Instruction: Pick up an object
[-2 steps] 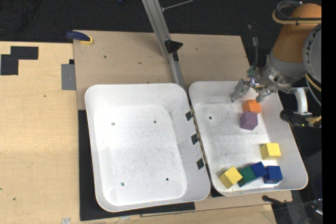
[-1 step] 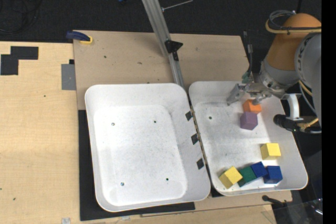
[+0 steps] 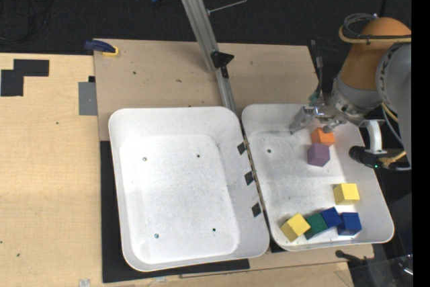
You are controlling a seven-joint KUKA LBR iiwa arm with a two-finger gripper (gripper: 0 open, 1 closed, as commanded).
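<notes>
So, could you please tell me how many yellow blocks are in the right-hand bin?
2. One yellow block sits alone near the bin's right side; the other yellow block lies at the near edge, beside the green block. Another could be hidden behind the blocks.

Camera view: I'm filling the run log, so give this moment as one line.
arm: over right bin | gripper: above orange block | purple block: beside it | grasp: unconfirmed
</notes>
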